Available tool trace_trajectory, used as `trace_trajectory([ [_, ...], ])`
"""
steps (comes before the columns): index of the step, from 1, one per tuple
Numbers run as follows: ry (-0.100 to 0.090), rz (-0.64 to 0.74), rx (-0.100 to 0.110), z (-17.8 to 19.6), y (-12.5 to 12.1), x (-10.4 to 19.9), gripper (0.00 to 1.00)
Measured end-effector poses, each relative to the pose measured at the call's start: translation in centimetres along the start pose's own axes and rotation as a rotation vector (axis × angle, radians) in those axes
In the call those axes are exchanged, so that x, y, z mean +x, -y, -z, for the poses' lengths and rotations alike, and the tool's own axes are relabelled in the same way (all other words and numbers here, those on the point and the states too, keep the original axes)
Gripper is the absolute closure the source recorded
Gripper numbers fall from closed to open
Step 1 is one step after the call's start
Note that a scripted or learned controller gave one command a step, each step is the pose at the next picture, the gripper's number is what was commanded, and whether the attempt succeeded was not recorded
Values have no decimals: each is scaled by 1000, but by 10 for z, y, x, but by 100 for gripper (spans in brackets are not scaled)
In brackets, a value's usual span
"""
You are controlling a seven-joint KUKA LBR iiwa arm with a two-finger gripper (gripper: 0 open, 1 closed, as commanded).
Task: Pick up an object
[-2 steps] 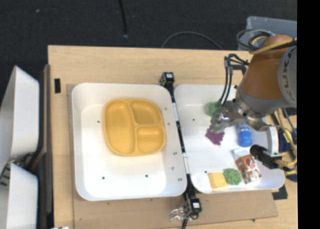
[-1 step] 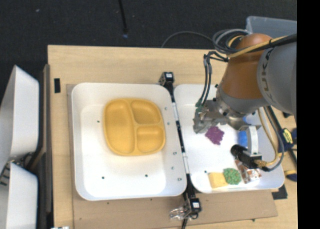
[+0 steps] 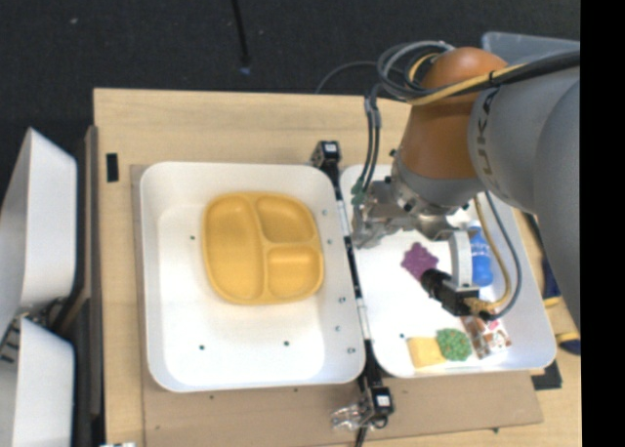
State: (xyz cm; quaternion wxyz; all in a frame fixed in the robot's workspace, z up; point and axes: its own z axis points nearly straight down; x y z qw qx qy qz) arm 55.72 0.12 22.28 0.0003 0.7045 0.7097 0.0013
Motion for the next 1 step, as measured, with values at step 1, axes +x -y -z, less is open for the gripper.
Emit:
trace_trajectory([
  [1,0,1,-1,10,-18,54,100],
])
